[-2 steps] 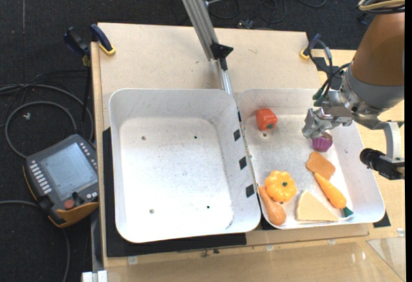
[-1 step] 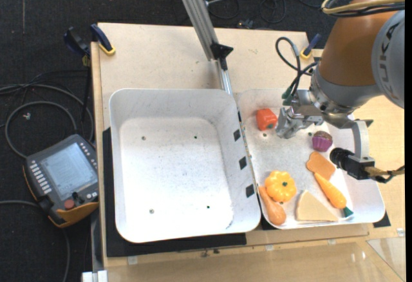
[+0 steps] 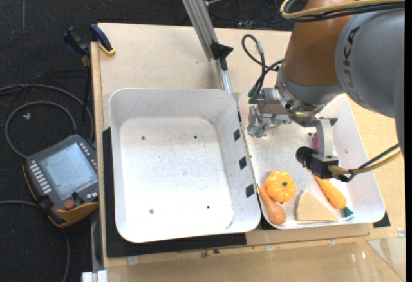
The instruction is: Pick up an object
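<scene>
We see the gripper (image 3: 261, 121) low over the right bin (image 3: 364, 145), its open/closed state indeterminate, with the toy pumpkin (image 3: 280, 185) and carrot (image 3: 331, 191) nearby.

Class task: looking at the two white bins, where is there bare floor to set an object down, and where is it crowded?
The left bin has bare floor from wall to wall. The right bin is crowded at its near end: pumpkin, wedge, carrot and sausage-like piece. The gripper hangs over its far end.
</scene>
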Robot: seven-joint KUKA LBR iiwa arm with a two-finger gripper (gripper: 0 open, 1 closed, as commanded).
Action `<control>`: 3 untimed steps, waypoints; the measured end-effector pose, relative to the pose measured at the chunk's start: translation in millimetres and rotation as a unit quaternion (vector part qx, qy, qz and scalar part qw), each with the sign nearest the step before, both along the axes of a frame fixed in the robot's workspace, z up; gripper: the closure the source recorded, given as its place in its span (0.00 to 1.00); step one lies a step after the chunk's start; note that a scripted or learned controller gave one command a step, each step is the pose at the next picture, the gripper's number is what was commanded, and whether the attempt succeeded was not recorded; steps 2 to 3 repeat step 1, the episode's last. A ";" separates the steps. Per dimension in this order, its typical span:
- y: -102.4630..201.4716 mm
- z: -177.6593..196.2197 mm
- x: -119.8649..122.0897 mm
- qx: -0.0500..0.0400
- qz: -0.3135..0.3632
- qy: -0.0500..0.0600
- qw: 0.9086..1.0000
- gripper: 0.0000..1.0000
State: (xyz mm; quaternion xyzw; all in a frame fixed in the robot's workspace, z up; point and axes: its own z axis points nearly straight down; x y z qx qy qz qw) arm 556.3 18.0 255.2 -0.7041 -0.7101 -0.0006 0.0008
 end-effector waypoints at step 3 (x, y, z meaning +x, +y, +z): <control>56.0 -15.5 16.5 0.000 0.000 0.000 1.000 1.00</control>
